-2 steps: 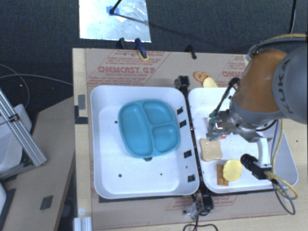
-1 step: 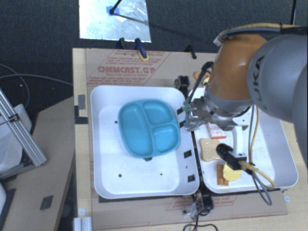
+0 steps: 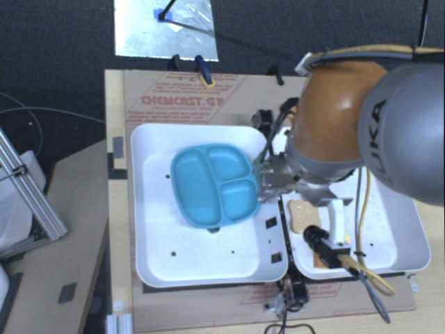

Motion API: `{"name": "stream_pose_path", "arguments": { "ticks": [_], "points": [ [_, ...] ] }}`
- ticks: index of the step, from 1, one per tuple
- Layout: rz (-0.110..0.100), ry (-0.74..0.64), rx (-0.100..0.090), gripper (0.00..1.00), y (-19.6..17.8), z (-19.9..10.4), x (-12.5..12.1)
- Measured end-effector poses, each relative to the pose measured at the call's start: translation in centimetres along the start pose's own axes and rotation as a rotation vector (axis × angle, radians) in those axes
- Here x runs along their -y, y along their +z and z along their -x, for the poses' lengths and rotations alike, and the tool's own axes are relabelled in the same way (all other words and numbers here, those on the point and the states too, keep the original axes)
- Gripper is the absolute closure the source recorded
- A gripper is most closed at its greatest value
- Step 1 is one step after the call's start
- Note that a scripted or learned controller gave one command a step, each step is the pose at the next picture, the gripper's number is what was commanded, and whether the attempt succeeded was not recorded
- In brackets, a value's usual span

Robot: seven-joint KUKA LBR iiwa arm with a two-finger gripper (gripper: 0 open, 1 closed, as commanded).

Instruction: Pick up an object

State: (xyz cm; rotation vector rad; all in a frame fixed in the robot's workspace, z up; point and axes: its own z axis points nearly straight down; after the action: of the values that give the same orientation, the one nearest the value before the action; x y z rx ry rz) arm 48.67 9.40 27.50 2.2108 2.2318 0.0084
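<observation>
A light blue divided plate [image 3: 213, 184] lies flat in the left white bin [image 3: 156, 263], a little above its middle. A tan slice that looks like toast [image 3: 302, 216] lies in the right bin [image 3: 407, 245] near the divider. A small orange thing [image 3: 322, 260] peeks out below it, mostly hidden. My gripper [image 3: 267, 181] hangs under the big grey and orange arm [image 3: 348, 117], over the divider, right at the plate's right rim. The arm's bulk hides whether it touches the plate.
The arm covers the upper part of the right bin. Both bins rest on a cardboard sheet [image 3: 182, 96] with red print. A shiny foil sheet [image 3: 165, 19] lies behind the bench. A metal frame [image 3: 28, 200] stands at the left.
</observation>
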Motion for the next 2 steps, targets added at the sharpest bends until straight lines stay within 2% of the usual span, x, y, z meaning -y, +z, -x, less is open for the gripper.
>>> {"name": "stream_pose_path", "arguments": {
  "ticks": [1, 2],
  "points": [
    [-0.004, 0.002, 0.002, 1.00, 1.5, -3.5, -0.5],
    [-0.006, 0.010, 0.006, 1.00, 9.0, -3.1, -8.9]
  ]
}}
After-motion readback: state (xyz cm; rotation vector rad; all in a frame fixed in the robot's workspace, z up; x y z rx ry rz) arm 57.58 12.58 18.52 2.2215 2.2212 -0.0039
